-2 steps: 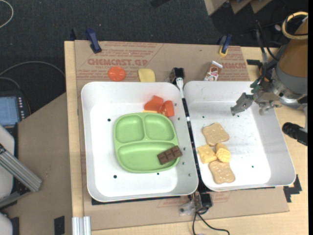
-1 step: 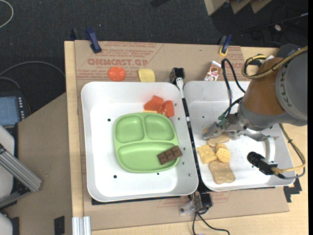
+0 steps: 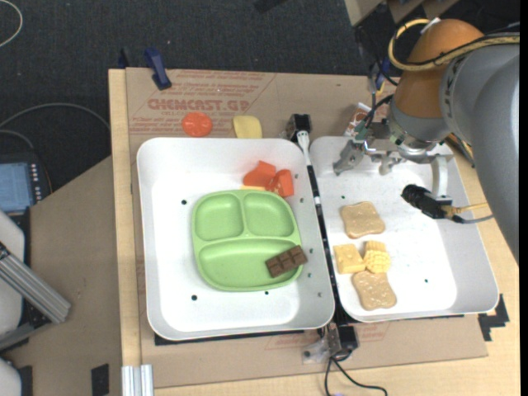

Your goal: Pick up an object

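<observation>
Care is called for: the pincer (image 3: 368, 157), its opening impossible to tell, should be lowered squarely over the cracker (image 3: 362, 219) just below it.

Both white bins (image 3: 157, 246) appear to be moulded from smooth, slightly glossy plastic. The green divided plate (image 3: 244, 239) looks like matt plastic. Brown printed cardboard (image 3: 206, 97) is seen under the bins. The arm's grey shell (image 3: 491, 106) looks smooth and satin.
</observation>
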